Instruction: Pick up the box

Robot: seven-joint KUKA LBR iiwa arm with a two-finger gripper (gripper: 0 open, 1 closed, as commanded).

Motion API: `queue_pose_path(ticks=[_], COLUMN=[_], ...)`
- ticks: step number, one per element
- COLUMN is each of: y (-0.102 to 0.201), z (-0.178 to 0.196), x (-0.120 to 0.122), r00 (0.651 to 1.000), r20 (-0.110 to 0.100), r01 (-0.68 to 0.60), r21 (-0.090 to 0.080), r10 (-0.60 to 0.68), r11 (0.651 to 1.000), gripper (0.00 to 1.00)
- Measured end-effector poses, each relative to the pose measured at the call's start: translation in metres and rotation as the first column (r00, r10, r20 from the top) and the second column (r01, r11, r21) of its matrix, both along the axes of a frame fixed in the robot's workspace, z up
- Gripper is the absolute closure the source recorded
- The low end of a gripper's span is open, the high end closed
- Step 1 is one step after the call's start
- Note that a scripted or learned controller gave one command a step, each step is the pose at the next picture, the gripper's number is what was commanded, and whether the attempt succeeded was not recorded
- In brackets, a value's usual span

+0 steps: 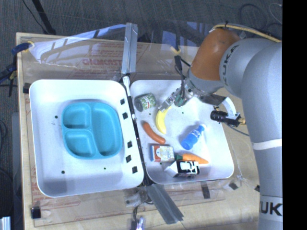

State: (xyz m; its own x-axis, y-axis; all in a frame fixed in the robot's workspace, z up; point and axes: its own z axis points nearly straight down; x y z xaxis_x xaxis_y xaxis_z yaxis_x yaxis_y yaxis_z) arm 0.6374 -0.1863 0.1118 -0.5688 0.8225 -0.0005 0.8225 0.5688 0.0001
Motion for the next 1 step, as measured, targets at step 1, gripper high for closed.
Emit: queue_pose_path(ticks=[1], y=[-0.0179], z=[-0.0030], x=[-0.0442], r00=[0.998], r20=[0.036], r01=[0.047], r21=[-0.007], r10=[-0.046], r11=[0.999], gripper=[0.00])
